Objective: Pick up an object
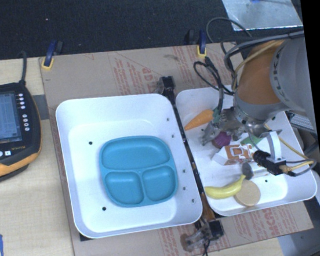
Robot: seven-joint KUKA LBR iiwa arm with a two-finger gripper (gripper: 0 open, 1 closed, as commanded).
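Wooden bench, two white bins: left bin (77,164) holds a blue divided tray (137,169); right bin (297,194) is crowded with a carrot (198,119), purple piece (222,139), banana (224,190) and a tan disc (248,195).

Risk, as I judge it: clutter so tight a descent may nudge neighbours or pinch nothing.

Arm (265,81) reaches from the right, wrist low over the purple piece; gripper (221,127) state cannot be told.

Dark floor (104,14) beyond wooden bench (21,230)

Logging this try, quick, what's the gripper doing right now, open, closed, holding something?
Gripper: cannot be told; it is down among the items in the right bin, near the carrot and a purple object.
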